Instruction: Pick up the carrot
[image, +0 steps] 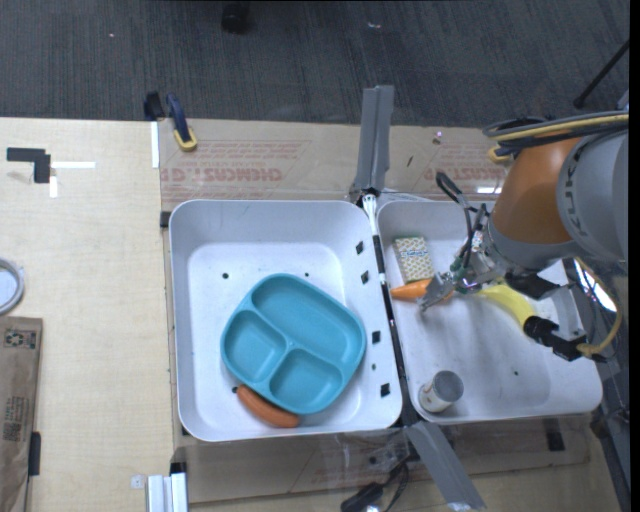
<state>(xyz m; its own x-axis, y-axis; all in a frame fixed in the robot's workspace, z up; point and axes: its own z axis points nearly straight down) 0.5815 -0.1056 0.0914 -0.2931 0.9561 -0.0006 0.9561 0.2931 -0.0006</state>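
The small, stiff, light, smooth orange carrot (408, 291) is best taken across its thicker middle, where the two-finger gripper (436, 291) is seen clenched on its right end.

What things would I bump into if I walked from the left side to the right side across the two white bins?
Blue divided plate in the left bin → carrot at the right bin's left wall → the arm's jaws right beside the carrot → yellow banana under the arm.
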